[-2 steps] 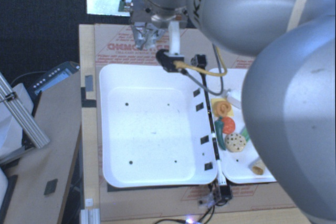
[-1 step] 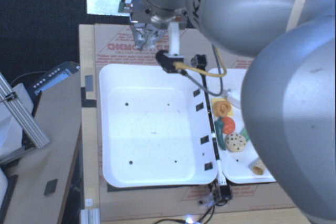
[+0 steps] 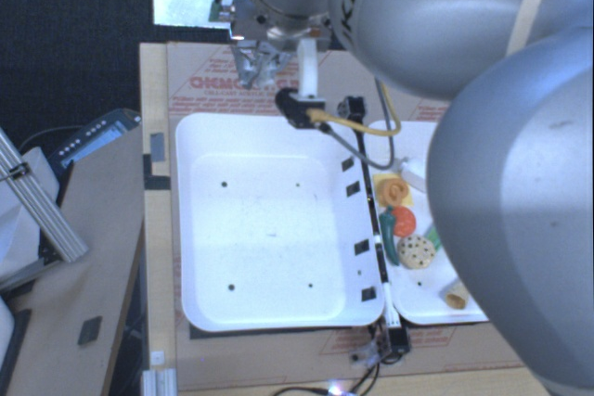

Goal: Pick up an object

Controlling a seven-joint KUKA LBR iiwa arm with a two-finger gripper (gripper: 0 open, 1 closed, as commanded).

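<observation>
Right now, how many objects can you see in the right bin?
4 visible, all along the right bin's left side: orange swirl piece, red tomato, spotted cookie, tan piece near the front. The arm covers the remainder, so more may be hidden.

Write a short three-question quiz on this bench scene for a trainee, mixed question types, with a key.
1. True or false: the end effector hangs directly above the round red toy tomato.
2. Which shallow white plastic bin holds the round tan speckled cookie? A) left bin B) right bin
3. Fill in: the orange spiral-shaped toy lies on the ___ side of the tomato, seen from the camera.

Key: 1 false, it is beyond the left bin's far edge; 2 B; 3 far.
</observation>
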